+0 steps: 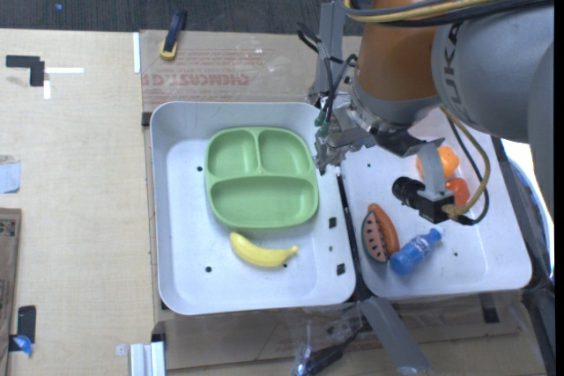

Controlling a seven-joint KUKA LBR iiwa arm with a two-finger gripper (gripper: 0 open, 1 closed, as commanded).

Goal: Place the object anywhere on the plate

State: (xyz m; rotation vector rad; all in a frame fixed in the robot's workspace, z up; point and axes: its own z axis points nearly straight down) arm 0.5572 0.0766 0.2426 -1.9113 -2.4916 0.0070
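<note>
A green divided plate lies in the left bin, with nothing on it. A yellow banana rests on the bin floor just in front of the plate. My gripper hangs over the ridge between the two bins, right by the plate's right edge. In the right bin lie a watermelon slice, a blue bottle and an orange piece, partly hidden behind the arm's cable and fittings.
The right bin sits under the bulky arm, which covers its back half. A yellow-and-blue tool lies on the bench behind the left bin. Cardboard lies behind the bins.
</note>
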